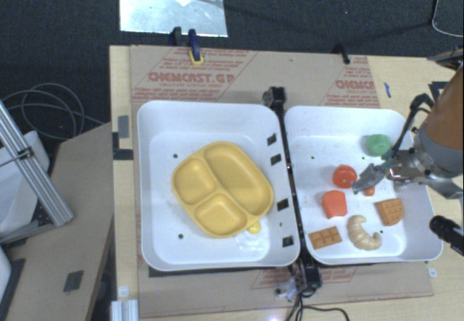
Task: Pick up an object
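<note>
1. Now low over the right bin (304,124), gripper (365,182) with fingers spread apart, clamped on nothing, tips just beside the red tomato (344,175).
2. Nothing lifted yet; grasp and raise both left to do.
3. Close around: orange block (334,203) below, green piece (377,143) toward the far edge, waffle (389,211), croissant (363,232) and cracker (324,238) along the near edge.
4. Open floor toward the bin's far left corner; yellow divided plate (221,188) in the left bin (156,167).

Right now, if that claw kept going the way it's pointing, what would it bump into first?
Probably the tomato. The gripper points left across the right bin, and the tomato lies just ahead of its tips. Height is hard to judge from above, so it might pass over.
</note>
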Available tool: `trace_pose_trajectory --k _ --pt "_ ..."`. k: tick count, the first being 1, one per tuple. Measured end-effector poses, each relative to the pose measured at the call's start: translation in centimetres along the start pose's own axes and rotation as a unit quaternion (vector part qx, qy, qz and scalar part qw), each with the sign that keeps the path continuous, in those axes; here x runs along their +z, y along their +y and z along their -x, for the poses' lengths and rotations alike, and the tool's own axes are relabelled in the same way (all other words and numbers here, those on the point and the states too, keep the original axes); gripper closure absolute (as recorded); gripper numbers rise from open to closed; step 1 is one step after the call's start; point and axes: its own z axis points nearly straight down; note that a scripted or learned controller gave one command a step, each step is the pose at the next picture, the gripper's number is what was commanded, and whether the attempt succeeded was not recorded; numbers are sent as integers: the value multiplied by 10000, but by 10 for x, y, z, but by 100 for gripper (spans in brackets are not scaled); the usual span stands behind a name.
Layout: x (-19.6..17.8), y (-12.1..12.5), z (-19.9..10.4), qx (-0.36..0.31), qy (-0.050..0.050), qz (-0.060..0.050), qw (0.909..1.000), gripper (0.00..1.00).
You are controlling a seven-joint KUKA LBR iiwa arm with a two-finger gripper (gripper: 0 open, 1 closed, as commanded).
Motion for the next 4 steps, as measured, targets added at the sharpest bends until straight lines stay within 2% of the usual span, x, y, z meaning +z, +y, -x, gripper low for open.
trace_pose_trajectory --k 1,2,3,4 --pt "42 -1 -71 -38 17 -13 10000 0" --pt "142 -4 -22 31 -3 -36 10000 0" --pt "140 56 -46 -23 2 21 10000 0" --pt "141 5 -45 16 8 -28 10000 0"
